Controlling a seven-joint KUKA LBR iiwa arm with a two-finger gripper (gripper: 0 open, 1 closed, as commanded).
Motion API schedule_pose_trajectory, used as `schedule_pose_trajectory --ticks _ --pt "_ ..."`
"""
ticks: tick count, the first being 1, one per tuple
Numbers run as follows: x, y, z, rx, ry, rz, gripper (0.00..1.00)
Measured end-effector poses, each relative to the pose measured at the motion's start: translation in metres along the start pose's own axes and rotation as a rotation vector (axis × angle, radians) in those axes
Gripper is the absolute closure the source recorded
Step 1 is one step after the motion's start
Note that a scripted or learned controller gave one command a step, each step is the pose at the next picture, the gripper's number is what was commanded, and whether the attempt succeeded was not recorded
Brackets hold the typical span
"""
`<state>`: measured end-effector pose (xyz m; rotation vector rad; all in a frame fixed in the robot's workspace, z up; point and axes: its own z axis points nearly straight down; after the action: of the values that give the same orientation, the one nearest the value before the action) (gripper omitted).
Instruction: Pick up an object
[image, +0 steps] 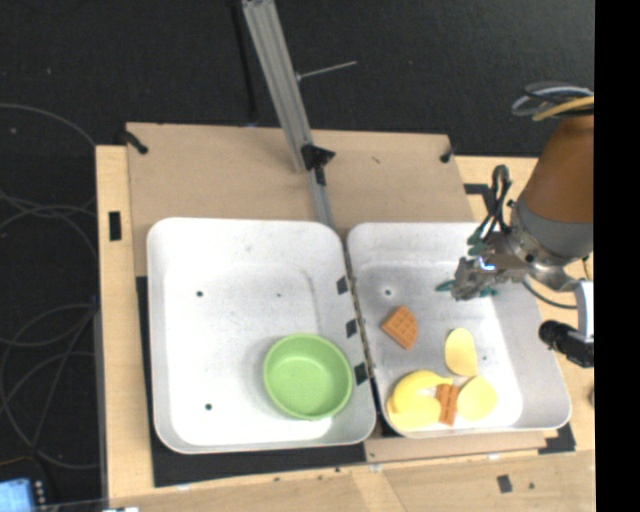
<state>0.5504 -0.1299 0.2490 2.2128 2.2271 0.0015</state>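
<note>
On the far left of my worktop (230, 170) sits the left bin (200, 270), with a green bowl (308, 375) upright near its lower right corner, close to the divide between the two bins. A slanted metal pole (285, 90) comes down from above and ends just behind that divide. Moving right into the right bin (400, 265), a small orange waffle-textured piece (400, 327) lies well apart from my pincer, toward the bin's middle. Below it, at the bin's near edge, is a cluster of yellow things: a round yellow piece (415, 397), a pale yellow oval slice (460, 351) just above, and a thin orange stick (447, 403) lying across the yellow ones (they touch or overlap, I cannot separate them further). My pincer (470, 285) hangs over the upper right part of the right bin, above bare white floor, with my orange-banded arm (565, 180) reaching in from the right. Whether my pincer is apart or together I cannot tell; nothing shows between its tips.
</note>
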Motion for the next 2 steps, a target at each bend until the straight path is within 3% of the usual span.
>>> schedule_pose_trajectory --ticks 2 --pt "0.087 0.038 0.013 0.0 -0.001 0.001 1.0"
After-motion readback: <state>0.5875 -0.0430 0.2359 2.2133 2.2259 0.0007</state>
